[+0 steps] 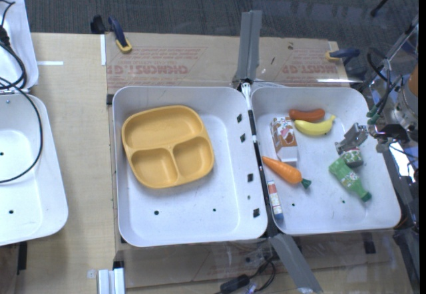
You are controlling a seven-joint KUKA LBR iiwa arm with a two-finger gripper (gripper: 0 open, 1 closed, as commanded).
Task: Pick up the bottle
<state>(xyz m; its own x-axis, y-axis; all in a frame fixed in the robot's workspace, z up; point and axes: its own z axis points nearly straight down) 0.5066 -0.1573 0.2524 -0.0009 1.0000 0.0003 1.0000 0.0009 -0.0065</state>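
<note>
Camera view: gripper point(351, 142) touching green bottle point(349, 176) top, grasp seemingly unclear.

You see a tan tabletop point(66, 53) carrying two white bins side by side: left bin point(133, 219), right bin point(319, 219); blue-yellow clamp point(120, 36) at the far edge.

Glossy green plastic bottle point(349, 177); smooth white plastic bin point(383, 216).

The divided plate point(168, 146) sits in the left bin point(126, 219). In the right bin point(319, 223): carton point(284, 138) and carrot point(285, 171) left, sausage point(307, 114) behind banana point(314, 127), bottle point(349, 176) right, gripper point(351, 142) just behind it.
</note>
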